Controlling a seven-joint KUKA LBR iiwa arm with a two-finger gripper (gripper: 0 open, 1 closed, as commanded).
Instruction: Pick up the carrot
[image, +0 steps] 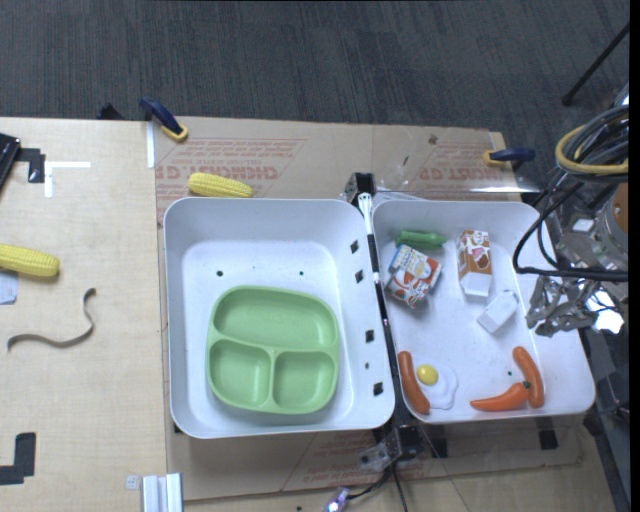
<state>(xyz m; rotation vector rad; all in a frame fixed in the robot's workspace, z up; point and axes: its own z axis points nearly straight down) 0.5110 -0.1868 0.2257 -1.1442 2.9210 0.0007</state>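
The carrot, orange with a small green tip at its right end, lies flat near the front right corner of the right bin. It touches a reddish sausage that runs along the bin's right wall. My gripper hangs over the bin's right edge, up and to the right of the carrot and apart from it. Cables and the grey wrist behind it blur its outline. Nothing is visibly held.
The right bin also holds a fried egg, a second sausage, a white block, a carton, a snack bag and a green vegetable. A green divided plate fills the left bin. Corn cobs lie on the bench.
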